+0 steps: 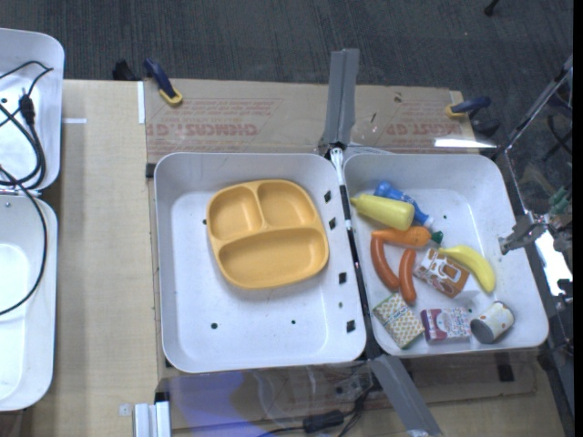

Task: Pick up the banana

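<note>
The banana (475, 265) is small and yellow. It lies in the right bin (474, 167), right of the bin's middle, with its tip pointing toward the right wall. Its left end touches a brown and white carton (442, 273). The top of the banana is uncovered.
Also in the right bin are a yellow bottle (384, 210), a blue item (392, 192), a carrot (403, 238), two sausages (393, 269), a patterned box (398, 320), a red and white carton (445, 324) and a tipped cup (493, 321). The left bin (182, 271) holds a yellow divided plate (267, 233). A metal clamp (521, 235) sits at the right rim.
</note>
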